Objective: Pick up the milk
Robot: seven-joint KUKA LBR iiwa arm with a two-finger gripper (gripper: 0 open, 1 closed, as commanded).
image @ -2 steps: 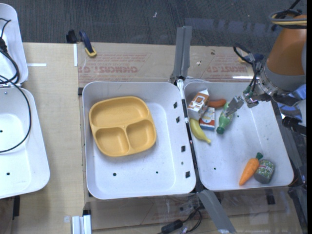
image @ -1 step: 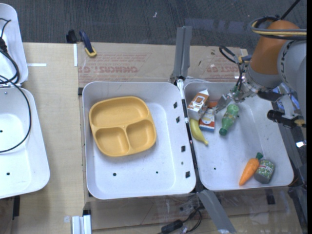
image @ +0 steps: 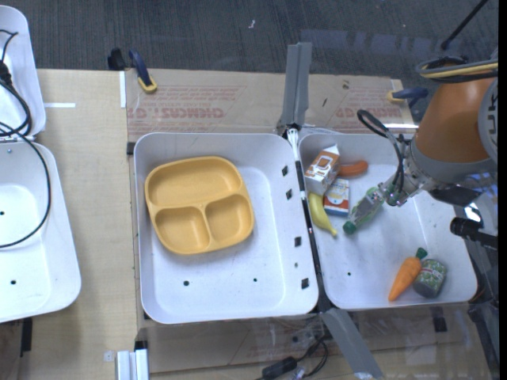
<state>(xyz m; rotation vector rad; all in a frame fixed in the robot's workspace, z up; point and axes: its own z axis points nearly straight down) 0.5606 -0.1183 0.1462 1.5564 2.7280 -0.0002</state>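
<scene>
Two shallow white bins sit side by side on my bench; I take the right bin (image: 360, 295) as the landmark. In its far left corner I see the milk carton (image: 322, 169), a small white and orange carton leaning toward the wall shared with the left bin (image: 214, 295). A hot dog (image: 353, 166) lies just beside the carton, on the side away from that wall. On the carton's near side a small red, white and blue box (image: 337, 196) touches it, and a banana (image: 320, 214) lies along the shared wall next to that box. A clear plastic bottle with a green cap (image: 363, 210) lies tilted near the bin's middle, its upper end right by the gripper (image: 394, 193). I see the gripper low over the bin's far right part, well apart from the milk carton; I cannot tell how its fingers stand. The orange band (image: 455, 121) of the arm rises above it. In the bin's near right corner a carrot (image: 405, 275) lies against a grey-green can (image: 430, 277). The left bin holds a yellow divided plate (image: 199, 204), set toward its far left.
</scene>
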